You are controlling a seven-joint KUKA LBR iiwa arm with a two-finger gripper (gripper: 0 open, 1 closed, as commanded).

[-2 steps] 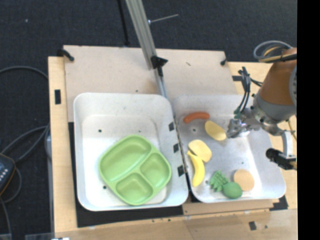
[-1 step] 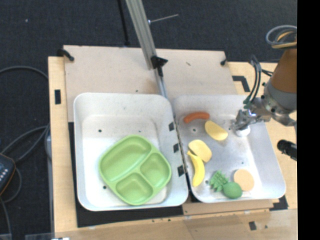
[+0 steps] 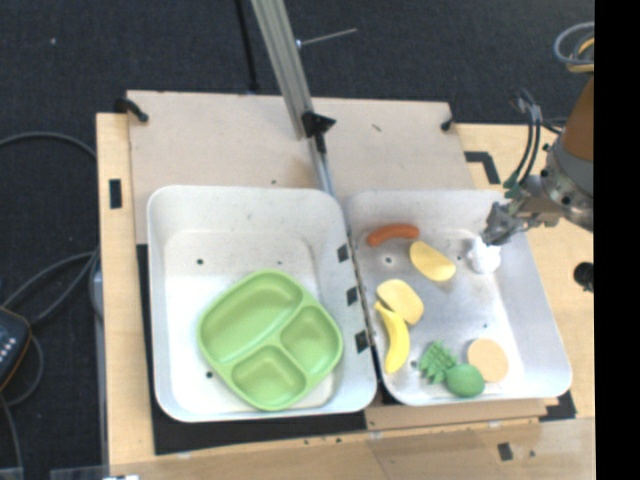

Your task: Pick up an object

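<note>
So the left bin (image 3: 180, 218) holds a green divided tray (image 3: 270, 340). Right bin (image 3: 540, 318) has a sausage (image 3: 392, 234), banana (image 3: 396, 340) and other toy food, plus a small white object (image 3: 484, 258) at its upper right, right under the tool (image 3: 497, 230).

A smooth green plastic tray (image 3: 270, 340) lies in a matt white bin (image 3: 180, 238) on the pale wooden bench (image 3: 230, 133).

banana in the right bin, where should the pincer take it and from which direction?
Probably the banana's middle, coming straight down from above. It lies flat, its long axis running roughly top to bottom in the camera view, so close the fingers across its narrow width. The yellow piece crowds its upper end and the green toy sits near its lower end; mid-body looks freest.
</note>
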